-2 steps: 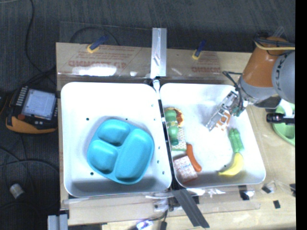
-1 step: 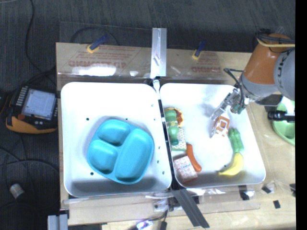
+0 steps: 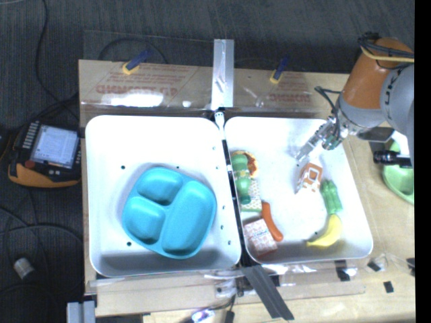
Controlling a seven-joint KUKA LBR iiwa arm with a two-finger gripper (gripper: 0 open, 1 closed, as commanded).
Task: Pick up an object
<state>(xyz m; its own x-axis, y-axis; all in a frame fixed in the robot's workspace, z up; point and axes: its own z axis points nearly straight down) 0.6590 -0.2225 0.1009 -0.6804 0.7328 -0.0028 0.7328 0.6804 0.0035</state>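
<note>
My gripper (image 3: 306,150) hangs over the upper right part of the right bin (image 3: 283,130), its fingers pointing down-left. Nothing is visible between the fingers. Just below it lies a small orange-and-white packet (image 3: 310,177). A green object (image 3: 330,197) and a yellow banana (image 3: 326,232) lie along the right side of that bin. An orange carrot-like piece (image 3: 271,222), a red-and-white packet (image 3: 258,235) and a cluster of green and orange items (image 3: 243,177) lie along the bin's left wall.
The left bin (image 3: 108,136) holds a blue divided tray (image 3: 169,210). A metal divider post (image 3: 223,73) stands behind the seam between the bins. A green object (image 3: 402,179) sits off the bench's right side.
</note>
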